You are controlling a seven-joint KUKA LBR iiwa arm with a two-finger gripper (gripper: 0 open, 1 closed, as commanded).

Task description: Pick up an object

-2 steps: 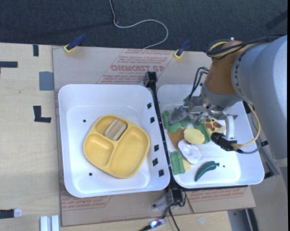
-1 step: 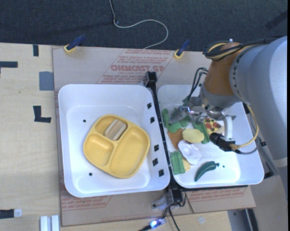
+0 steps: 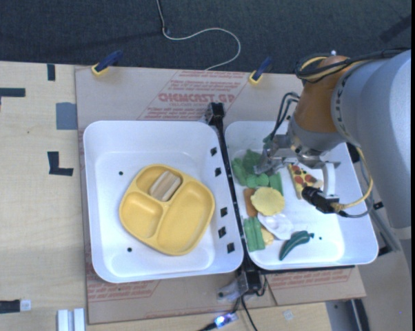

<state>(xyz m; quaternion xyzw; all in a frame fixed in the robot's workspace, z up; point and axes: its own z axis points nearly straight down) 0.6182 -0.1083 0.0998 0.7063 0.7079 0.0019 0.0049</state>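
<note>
Nearest the bottom of the frame, in the lower part of the right bin, there's a dark green pepper-looking piece. Its long axis runs diagonally, lower-left end to upper-right end, slightly curved. Just left of it sits a green strip with a bit of yellow beside it, and a crumpled white thing touching both.

A little higher up is a round pale yellow piece, lying flat, with a small orange bit at its left edge. Right of that is a pizza-slice-looking piece, red spots on a light base, pointing roughly down the frame.

Above those, a bunch of leafy green stuff sits against the bin's left wall. The gripper is right down on it; honestly can't tell what state its tips are in.

Over in the left bin, a yellow divided plate has a tan block in its upper compartment, angled diagonally.
</note>
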